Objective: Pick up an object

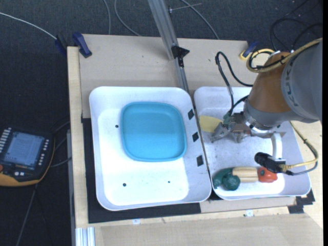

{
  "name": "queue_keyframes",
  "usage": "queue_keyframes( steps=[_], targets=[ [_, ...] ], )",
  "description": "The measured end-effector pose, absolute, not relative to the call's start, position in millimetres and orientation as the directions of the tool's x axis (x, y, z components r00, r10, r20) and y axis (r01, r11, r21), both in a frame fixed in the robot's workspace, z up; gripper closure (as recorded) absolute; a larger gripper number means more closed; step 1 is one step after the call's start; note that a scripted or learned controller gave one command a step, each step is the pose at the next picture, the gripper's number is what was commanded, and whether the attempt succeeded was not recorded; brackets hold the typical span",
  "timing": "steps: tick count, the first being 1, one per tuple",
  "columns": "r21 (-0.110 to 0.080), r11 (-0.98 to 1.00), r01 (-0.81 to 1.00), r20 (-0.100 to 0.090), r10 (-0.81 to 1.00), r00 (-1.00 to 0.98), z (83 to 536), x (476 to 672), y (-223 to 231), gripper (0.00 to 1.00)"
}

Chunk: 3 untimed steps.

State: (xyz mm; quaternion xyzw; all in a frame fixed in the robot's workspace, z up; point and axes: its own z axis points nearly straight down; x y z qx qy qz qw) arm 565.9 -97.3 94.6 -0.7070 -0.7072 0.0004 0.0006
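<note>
Even, fairly bright overhead light — the two shallow white plastic bins (105, 137) come close to washing out, while the dark carpeted floor (31, 86) stays dim. Shadows are soft and short. Focus is slightly soft throughout — fine detail looks grainy.

Yellow piece (207, 122) lies flat (right bin's left side); green-wood-red toy (241, 177) near front.
</note>
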Motion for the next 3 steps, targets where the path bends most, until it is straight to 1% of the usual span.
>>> queue_keyframes(
  steps=[1,2,3],
  targets=[
    [0.002,0.0,1.0,0.0,1.0,0.0,106,566.7,-97,1.0],
    [0.004,0.0,1.0,0.0,1.0,0.0,163,571.8,-105,1.0],
    [0.005,0.0,1.0,-0.001,1.0,0.0,212,581.0,-109,1.0]
  ],
)
